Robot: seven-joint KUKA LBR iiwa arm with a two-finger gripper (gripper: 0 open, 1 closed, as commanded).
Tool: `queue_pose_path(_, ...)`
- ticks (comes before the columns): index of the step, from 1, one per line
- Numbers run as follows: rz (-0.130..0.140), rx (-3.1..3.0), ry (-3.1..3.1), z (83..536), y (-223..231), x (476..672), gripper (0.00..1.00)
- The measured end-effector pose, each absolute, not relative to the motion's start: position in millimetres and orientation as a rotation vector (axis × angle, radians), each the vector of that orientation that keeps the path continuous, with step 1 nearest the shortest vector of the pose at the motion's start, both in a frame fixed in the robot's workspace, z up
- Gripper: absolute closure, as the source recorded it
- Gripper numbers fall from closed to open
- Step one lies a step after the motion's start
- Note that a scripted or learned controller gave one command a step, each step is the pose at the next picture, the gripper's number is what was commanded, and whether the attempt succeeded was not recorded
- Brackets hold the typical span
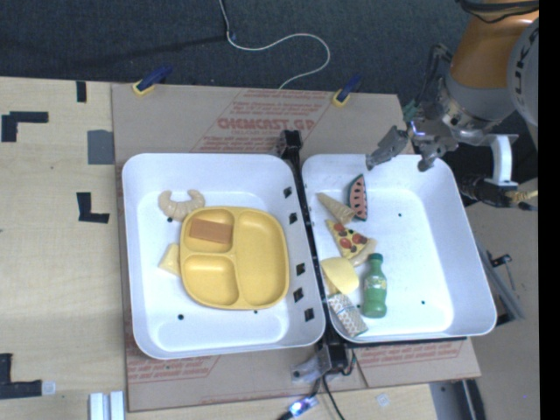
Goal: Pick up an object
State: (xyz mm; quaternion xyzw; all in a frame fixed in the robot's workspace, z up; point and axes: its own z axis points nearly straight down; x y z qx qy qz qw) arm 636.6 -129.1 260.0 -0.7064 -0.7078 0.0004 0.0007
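My gripper [404, 153] hangs open over the back edge of the right bin [437, 261], with nothing between its fingers. Below and to its left, along the bin's left side, lie a watermelon slice [357, 197], an ice cream cone [332, 206], a pizza slice [350, 241], a yellow cheese wedge [341, 276], a green bottle [374, 286] and a silvery wrapped piece [346, 315]. The watermelon slice is the nearest to the gripper.
The left bin [149, 322] holds a yellow divided plate [249, 261] with a brown toast piece [210, 230] in one compartment, a tan croissant [179, 202] and a pale yellow wedge [170, 258] beside it. A white cable [289, 42] loops behind the bins.
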Motion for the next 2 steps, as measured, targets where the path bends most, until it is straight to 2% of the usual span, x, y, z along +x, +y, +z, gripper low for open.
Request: queue_pose_path(2,0.008,-2.216,-2.22,150.4,-129.9,622.9,0.0)
